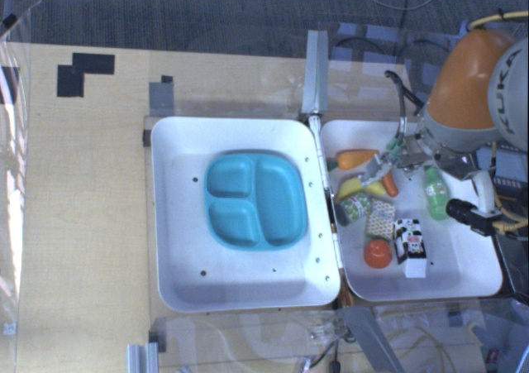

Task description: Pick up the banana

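2 white bins [165,222], 1 blue tray [252,198], 1 banana [354,187], 1 gripper [376,169]

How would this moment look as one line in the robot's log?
gripper over right bin | banana beside it, not lifted | blue tray in left bin

Right bin [463,280] crowded — bottle [436,189], carton [410,241] (upright), left bin [178,222] roomier

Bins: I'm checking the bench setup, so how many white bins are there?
2. The left bin holds a blue divided tray; the right bin holds the banana among other small items. None looks hidden.
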`<state>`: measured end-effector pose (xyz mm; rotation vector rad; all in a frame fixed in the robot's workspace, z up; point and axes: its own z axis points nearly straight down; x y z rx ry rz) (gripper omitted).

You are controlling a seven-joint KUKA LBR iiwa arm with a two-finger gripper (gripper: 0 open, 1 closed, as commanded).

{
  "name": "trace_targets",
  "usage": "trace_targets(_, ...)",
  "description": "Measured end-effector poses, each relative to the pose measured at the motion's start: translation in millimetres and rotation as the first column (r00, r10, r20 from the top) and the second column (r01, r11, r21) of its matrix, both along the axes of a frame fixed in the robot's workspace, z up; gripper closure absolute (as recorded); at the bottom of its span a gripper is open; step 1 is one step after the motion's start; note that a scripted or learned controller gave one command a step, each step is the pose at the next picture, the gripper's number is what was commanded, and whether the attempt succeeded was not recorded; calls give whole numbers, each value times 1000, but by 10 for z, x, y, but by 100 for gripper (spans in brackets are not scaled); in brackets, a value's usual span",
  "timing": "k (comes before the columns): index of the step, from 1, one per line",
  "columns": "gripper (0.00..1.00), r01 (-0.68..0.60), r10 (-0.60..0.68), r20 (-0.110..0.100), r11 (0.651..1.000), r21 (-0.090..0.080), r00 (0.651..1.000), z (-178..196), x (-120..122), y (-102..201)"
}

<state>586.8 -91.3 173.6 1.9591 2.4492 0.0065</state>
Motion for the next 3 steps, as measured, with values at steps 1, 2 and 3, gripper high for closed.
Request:
trace_targets(1,0,-339,339,6,941,-5,941,-837,36,-90)
trace_targets(2,100,-339,339,12,941,-5,941,-709,61,-81)
trace_targets(3,100,-362,362,5,932,-4,932,671,756,710)
